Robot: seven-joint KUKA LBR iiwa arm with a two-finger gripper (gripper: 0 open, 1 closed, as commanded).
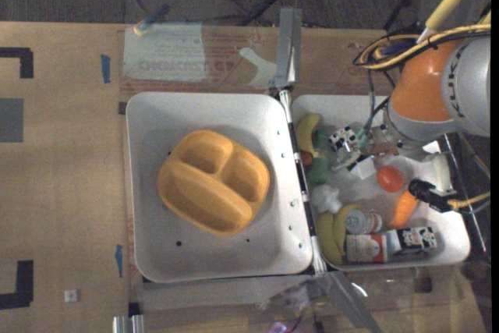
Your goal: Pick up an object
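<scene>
A: Item one, candidate objects. Where are they lying?

B: All are sitting in the right bin (460,242). A small cow-patterned box (341,139) is lying nearest the pincer (360,150), just beside it toward the bin's upper left. A yellow banana (308,130) is resting against the divider wall, a green piece (317,171) below it. An orange ball (390,178) and a carrot (405,208) are lying mid-bin; a second banana (330,234), a small can (362,222) and a milk carton (390,244) are crowding the lower edge.

A: Item two, pincer. State?

B: It is hanging over the upper middle of the right bin, under the arm (440,93). I cannot tell how it is set; it is too small and cluttered there. Nothing is showing as gripped.

A: Item three, surroundings.

B: The left bin (148,246) is carrying an orange divided plate (214,181), upside down by the look of it. Both bins are sitting on the wooden desk (62,191), which is bearing blue tape marks (105,68).

A: Item four, progress.

B: I am judging it early: the arm is positioned over the objects, but no object is lifted. Closing on one thing and raising it clear are both remaining.
</scene>
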